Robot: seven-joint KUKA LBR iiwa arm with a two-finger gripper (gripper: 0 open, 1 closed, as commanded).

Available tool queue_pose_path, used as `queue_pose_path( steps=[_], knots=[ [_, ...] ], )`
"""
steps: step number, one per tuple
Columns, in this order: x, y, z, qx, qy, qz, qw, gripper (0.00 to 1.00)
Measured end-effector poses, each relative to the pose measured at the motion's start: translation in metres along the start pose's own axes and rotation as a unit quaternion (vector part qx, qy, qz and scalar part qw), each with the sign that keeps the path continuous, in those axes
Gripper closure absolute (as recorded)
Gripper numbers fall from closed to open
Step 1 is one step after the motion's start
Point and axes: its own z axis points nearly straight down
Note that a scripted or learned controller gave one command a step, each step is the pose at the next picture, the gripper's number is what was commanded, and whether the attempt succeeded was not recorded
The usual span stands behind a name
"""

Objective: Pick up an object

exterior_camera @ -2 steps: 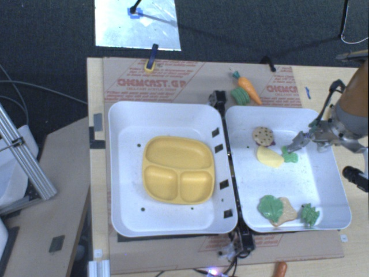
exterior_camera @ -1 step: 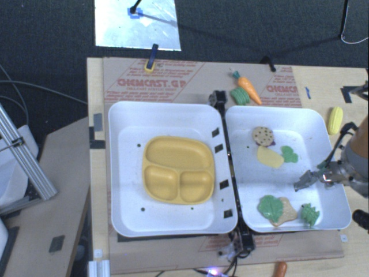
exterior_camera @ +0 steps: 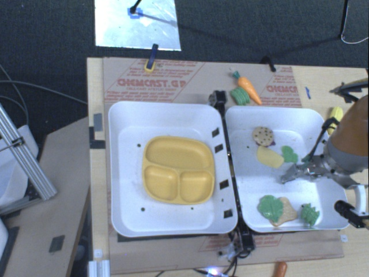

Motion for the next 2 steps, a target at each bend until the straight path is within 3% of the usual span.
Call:
queue_pose_path(
  steps=[1,2],
  knots=[
    [-0.001,0.02,-0.032,-0.002,-0.001,0.0,1.0,0.0],
    [0.028,0.109,-0.02,-0.004,0.0,-0.003,1.0,0.0]
  ],
)
